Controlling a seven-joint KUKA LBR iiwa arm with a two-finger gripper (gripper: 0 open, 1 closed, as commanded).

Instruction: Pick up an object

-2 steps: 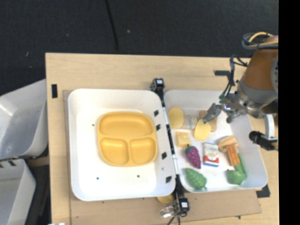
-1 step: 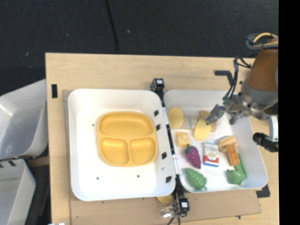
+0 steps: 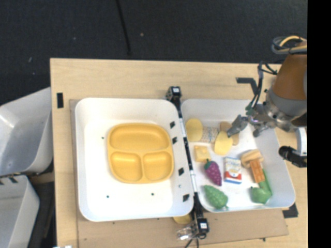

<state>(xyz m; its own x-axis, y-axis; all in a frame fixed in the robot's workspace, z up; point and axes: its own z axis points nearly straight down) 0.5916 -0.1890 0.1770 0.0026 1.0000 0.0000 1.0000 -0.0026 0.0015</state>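
Nothing is lifted yet: the gripper hangs over the right bin (fingers' state unclear), a yellow toy just below it, ungrasped.

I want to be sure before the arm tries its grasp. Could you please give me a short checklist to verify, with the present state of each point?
1. gripper is over the right bin: ok.
2. A target lies near it: ok, the pale yellow piece sits just beside the fingers.
3. Gripper holds nothing yet: ok.
4. Target has free room: not ok, the tan piece and patterned packet crowd it.
5. Fingers wide enough for the target: cannot tell.
6. yellow tray in the left bin is out of the way: ok.
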